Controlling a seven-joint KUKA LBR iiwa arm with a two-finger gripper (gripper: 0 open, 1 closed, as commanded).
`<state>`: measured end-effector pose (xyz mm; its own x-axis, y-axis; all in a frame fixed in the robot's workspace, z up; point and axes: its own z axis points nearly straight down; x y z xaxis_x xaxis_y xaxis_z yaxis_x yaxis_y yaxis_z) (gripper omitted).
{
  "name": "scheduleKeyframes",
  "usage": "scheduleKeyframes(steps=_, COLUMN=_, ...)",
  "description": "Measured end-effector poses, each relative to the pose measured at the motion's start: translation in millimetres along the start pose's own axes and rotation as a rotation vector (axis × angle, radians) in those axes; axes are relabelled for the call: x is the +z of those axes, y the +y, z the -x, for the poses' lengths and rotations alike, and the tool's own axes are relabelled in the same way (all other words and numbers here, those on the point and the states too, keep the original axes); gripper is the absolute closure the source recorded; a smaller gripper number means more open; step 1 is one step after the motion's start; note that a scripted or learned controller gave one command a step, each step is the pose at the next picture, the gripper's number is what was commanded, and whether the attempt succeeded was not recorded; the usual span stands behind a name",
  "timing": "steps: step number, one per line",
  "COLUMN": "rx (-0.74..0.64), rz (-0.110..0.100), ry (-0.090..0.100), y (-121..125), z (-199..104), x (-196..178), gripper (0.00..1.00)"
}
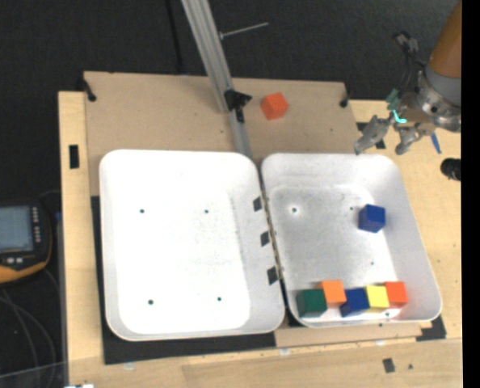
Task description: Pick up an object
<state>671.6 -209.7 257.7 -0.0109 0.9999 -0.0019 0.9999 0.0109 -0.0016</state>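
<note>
Camera view: the gripper (388, 140) is hovering, jaws spread and holding nothing, above the right bin's (402, 186) far rim.
Approach step; it is likely needing to descend onto the lone blue cube (372, 217).

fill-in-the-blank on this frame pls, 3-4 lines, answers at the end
1. The lone blue cube lies in the ____ bin.
2. The row along that bin's near wall starts on the left with a ____ cube.
3. The orange cube outside the bins sits on the ____.
4. The gripper hovers beyond the right bin's ____ edge.

Answers: right; green; board; far
</note>
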Motion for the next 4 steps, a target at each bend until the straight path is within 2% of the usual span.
scheduleKeyframes(steps=4, rx=-0.003, rz=-0.001, ry=0.0, y=0.0, z=-0.1, x=0.0, gripper=0.0)
